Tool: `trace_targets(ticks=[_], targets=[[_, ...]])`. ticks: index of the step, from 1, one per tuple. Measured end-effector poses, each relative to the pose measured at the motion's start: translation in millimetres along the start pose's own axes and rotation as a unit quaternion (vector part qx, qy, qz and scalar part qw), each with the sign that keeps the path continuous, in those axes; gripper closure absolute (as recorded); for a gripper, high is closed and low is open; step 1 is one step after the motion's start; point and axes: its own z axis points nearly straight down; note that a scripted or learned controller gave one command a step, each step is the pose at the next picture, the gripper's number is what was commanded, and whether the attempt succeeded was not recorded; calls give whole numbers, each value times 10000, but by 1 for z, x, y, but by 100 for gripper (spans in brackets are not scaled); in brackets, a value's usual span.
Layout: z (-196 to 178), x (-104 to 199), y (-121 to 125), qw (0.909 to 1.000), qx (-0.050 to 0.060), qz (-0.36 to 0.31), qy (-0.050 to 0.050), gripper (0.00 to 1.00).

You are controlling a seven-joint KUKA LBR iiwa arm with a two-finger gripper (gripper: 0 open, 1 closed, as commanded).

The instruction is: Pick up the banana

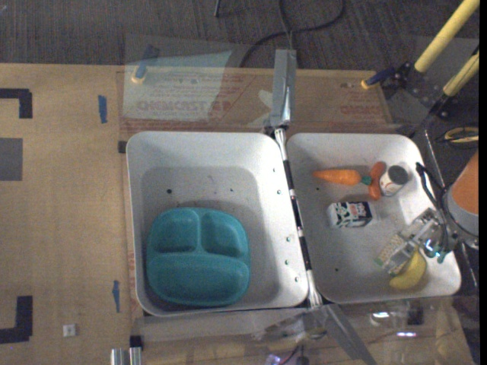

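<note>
A dark grey carpeted floor (114, 14) is seen beyond the tan wooden bench (61, 226), which is marked with black tape (18, 102) and blue tape (102, 109).

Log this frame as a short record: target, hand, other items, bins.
target: banana, lower right corner of the right bin
hand, right above the banana, grasp not confirmed
right bin items: carrot, milk carton, small can
left bin, holds a teal divided plate
task state: banana lying in the bin, not lifted
</note>
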Motion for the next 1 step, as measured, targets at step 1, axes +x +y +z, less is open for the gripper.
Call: trace_targets(ticks=[1], targets=[[-49,2,-5,9998,35,173,32,0]])
